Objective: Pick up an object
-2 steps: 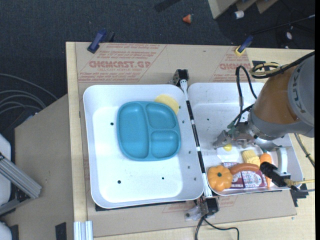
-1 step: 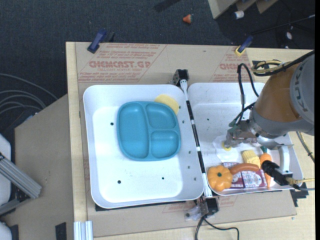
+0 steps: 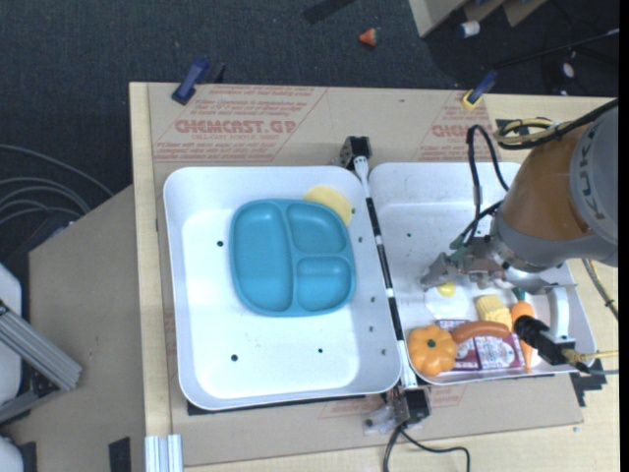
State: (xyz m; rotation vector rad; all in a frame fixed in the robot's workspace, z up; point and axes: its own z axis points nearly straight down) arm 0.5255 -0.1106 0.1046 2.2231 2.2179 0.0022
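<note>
- End effector (image 3: 447,275) hanging low inside the right bin (image 3: 418,197), just over a small yellow piece (image 3: 446,289); impossible to tell the grip state.
- Lying along that bin's near edge: orange pumpkin-shaped toy (image 3: 430,349), red sausage-like piece (image 3: 480,331), yellow block (image 3: 492,309), carrot (image 3: 531,324).
- Resting in the left bin (image 3: 197,352): blue divided plate (image 3: 291,256), with a yellow object (image 3: 332,202) touching its far rim.

The left shallow white bin (image 3: 197,342) has open floor along its near and left sides; the blue three-compartment plastic plate (image 3: 291,256) and a yellow object (image 3: 330,201) behind it take up its middle and far corner. The right white bin (image 3: 413,190) is open at its far end, while its near end is crowded with an orange pumpkin-shaped toy (image 3: 430,351), a red sausage-like piece (image 3: 480,330) and a flat printed packet (image 3: 489,356).
</note>
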